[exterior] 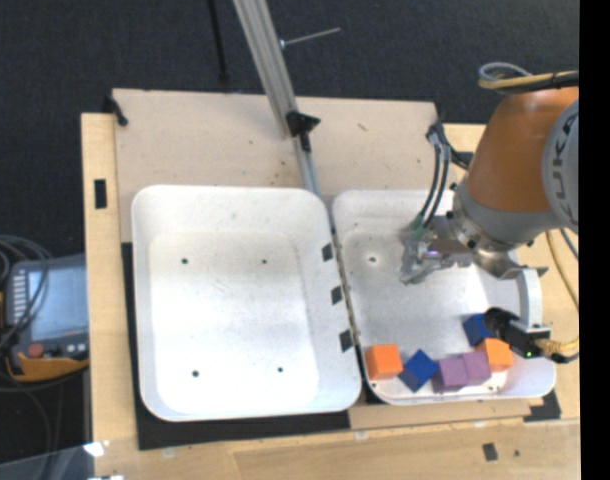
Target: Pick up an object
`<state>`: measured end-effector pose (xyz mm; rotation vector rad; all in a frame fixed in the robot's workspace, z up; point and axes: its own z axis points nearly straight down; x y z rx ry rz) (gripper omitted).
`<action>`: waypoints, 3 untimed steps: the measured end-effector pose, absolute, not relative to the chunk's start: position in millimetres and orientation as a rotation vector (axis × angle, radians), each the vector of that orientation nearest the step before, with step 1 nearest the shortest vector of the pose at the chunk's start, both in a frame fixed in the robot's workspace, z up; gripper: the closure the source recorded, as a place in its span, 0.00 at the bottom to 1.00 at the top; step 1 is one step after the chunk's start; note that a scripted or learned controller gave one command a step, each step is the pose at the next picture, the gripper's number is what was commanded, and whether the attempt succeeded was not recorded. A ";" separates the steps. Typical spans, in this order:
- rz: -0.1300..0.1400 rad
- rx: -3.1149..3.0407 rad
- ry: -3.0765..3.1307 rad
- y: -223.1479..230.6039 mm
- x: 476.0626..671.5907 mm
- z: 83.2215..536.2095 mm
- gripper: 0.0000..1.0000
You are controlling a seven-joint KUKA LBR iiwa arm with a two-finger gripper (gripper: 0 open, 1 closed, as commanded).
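Note:
Several small blocks lie along the near edge of the right bin (385,218): an orange block (384,361), a blue block (419,369), a purple block (462,371), a second orange block (498,353) and a dark blue block (475,329). My gripper (418,261) hangs over the middle of the right bin, up and left of the blocks and apart from them. Nothing shows between its fingertips. The grey and orange arm (520,168) comes in from the right and hides the bin's far right part.
The left bin (235,298) sits beside the right one, with black clips (336,293) on the shared edge. A slanted metal rail (270,63) rises from the back of the bench. A handheld pendant (45,313) lies off the bench at the left.

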<state>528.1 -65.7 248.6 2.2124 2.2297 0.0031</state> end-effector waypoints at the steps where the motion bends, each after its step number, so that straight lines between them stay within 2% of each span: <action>1: 0.003 2.213 2.230 -9.1 549.4 244.1 1.00; 2: 0.001 2.214 2.227 32.7 572.7 232.1 1.00; 3: 0.005 2.213 2.228 72.4 603.8 242.3 1.00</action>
